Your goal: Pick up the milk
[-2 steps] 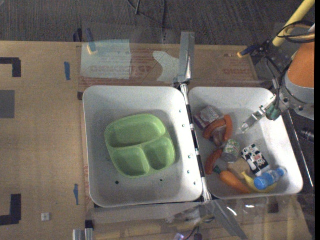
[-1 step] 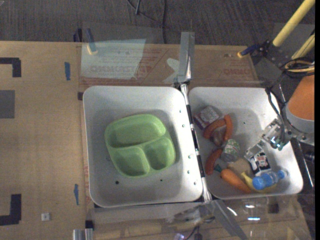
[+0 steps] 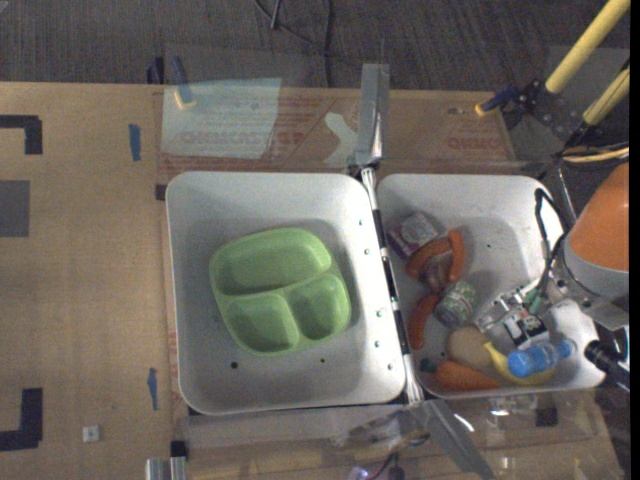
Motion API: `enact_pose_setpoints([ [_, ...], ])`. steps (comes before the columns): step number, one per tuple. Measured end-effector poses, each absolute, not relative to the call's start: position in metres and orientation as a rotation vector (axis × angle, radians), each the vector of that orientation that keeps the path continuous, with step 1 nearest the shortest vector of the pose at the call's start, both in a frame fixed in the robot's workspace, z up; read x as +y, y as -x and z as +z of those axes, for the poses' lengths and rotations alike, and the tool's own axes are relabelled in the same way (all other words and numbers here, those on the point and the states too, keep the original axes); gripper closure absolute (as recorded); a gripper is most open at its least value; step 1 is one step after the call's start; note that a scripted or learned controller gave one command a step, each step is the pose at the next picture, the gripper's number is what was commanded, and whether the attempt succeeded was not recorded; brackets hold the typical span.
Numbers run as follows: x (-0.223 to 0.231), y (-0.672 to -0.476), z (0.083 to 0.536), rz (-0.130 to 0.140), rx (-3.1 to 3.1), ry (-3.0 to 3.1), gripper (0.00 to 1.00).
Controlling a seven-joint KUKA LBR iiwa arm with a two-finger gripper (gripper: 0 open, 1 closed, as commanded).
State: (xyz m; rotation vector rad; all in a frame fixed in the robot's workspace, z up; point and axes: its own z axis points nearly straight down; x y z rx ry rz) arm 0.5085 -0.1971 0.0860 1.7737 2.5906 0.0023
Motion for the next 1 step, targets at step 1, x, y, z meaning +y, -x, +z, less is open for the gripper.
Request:
enact_pose_setpoints([
  [1, -0.1601, -0.4839, 0.0863, 0.004, 2.780, -1.457, 0.00],
])
